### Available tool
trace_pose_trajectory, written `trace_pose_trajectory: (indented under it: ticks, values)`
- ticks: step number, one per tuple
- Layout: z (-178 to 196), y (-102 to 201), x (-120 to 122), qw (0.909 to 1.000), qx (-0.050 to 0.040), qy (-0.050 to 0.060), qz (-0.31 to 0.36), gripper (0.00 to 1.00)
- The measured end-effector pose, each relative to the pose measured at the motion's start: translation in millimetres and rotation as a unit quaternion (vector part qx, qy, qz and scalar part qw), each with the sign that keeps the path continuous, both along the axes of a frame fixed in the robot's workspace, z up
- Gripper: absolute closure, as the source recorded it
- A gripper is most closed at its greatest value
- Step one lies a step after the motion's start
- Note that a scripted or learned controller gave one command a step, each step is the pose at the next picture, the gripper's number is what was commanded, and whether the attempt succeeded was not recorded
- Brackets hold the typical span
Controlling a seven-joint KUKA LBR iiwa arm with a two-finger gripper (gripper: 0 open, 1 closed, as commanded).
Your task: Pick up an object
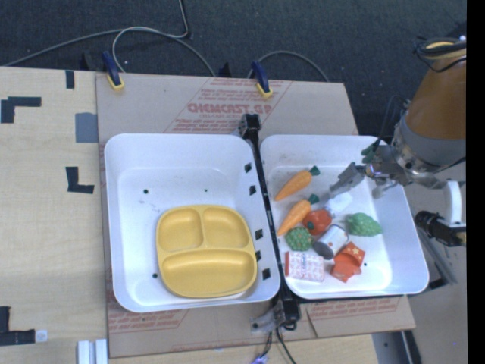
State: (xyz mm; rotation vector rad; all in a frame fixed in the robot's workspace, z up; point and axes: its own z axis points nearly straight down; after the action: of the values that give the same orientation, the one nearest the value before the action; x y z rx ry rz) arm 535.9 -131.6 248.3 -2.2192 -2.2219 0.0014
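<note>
- Bins: two white bins are sitting side by side on a table (45,203) covered with cardboard; the left bin (129,165) is holding a yellow tray (206,250) with three sections.
- The right bin (402,271) is holding a heap of toy food, packed close together in its middle and near part.
- Two carrots are lying at a slant near the divider: the upper carrot (294,184) and, just below it, the lower carrot (294,216).
- Beside the lower carrot a tomato (318,221) is touching a green lump (298,239); a leafy green piece (364,224) is lying to the right of them.
- Along the near edge a pink-and-white packet (305,266) is lying beside a red carton (348,263), with a small can (330,242) between carton and tomato.
- The arm (439,112) is reaching in from the right, and the pincer (342,191) is hanging over the far right part of the heap, near a pale piece just beside the tomato.
- Whether the pincer is released or clenched I cannot tell; the dark fingers are blurring into the toys, and nothing is visibly gripped between them.
- Step, as I judge it: the arm is lining up over the heap, with no object yet picked.
- Next move, as I judge it: it is needing a straight descent onto one toy with free sides, since the crowding is risking a pinch on two at once.
</note>
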Motion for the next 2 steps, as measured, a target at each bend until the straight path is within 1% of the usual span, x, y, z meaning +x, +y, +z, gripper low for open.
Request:
trace_pose_trajectory:
  ticks: [1, 2]
  values:
    - [-100.1, -10.3, 9.2, 1.0, 0.0001, 0.001, 0.0, 0.0]
    - [-153.4, -8.8, 16.6, 1.0, 0.0004, -0.001, 0.0, 0.0]
